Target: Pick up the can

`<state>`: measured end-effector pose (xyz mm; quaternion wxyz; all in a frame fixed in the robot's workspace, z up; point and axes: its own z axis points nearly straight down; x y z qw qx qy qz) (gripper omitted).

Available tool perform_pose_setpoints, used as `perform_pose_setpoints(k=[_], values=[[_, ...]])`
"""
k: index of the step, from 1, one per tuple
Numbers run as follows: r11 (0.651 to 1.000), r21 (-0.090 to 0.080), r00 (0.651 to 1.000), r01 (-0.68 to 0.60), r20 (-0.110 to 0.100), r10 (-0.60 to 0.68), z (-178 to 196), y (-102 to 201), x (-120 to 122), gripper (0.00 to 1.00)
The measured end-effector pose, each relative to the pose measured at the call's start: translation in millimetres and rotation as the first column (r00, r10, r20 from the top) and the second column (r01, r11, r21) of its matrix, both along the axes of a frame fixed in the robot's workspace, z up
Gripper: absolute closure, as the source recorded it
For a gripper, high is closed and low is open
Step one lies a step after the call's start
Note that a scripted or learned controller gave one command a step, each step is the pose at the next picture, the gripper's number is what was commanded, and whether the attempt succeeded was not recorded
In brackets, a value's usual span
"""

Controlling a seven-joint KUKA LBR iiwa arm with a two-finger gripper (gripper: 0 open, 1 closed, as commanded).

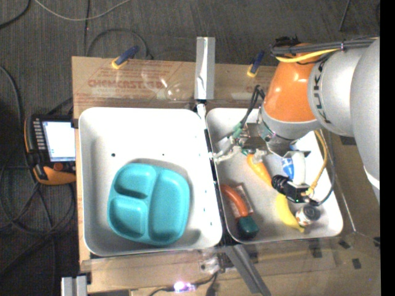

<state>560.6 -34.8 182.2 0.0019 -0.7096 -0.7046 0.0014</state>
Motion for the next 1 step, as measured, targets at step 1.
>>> perform_pose_setpoints(k=[1], values=[[0.999, 0.0, 0.999, 0.047, 0.003, -0.047, 0.9, -51.6, -10.2, 0.0]])
